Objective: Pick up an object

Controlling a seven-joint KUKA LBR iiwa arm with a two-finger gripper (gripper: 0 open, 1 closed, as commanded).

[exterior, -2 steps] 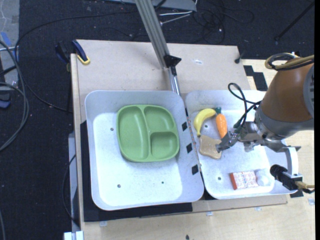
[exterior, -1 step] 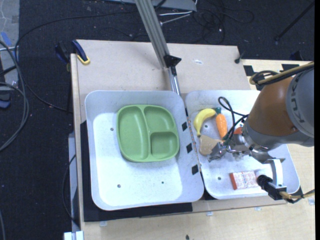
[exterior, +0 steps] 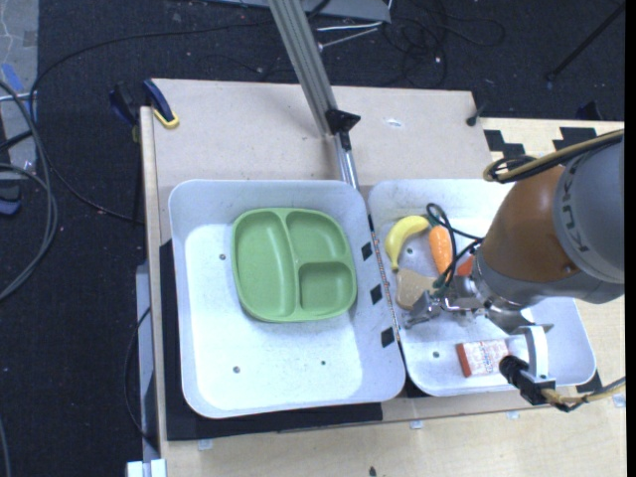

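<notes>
Hidden: the arm (exterior: 542, 237) is covering part of the right bin (exterior: 571, 366).
Hand (exterior: 422, 311): hovering low; grip state cannot be told.
Banana (exterior: 402, 237): lying just above the hand, touching the carrot (exterior: 440, 249).
Green tray (exterior: 295, 263): sitting in the left bin (exterior: 209, 366).

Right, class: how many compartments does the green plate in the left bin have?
3. The green plate has one long compartment down its left side, one at the upper right, and a smaller one at the lower right. None appears hidden.
</notes>
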